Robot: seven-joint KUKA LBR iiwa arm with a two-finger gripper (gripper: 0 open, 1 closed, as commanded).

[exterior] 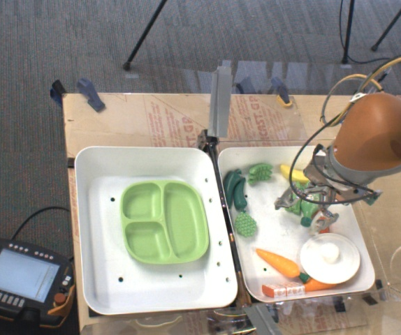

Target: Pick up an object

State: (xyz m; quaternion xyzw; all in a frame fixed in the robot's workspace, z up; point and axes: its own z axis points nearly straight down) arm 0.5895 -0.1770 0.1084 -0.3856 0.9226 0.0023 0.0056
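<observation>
Within the left bin [89, 187] lies a green divided plate [164, 222]. Right bin [365, 257] contents — dark green cucumber [236, 187], spiky green ball [246, 224], carrot [279, 262], white bowl [330, 257], yellow piece [293, 173]. Tool [311, 211] sits low over green toys [305, 206]; finger state cannot be determined. Surface [158, 121] lettering — unreadable.

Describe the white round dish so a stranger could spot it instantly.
Look in the right bin, toward its near right corner. The white round dish sits there, beside an orange carrot. It is the only white, circular item among coloured toy vegetables.
</observation>
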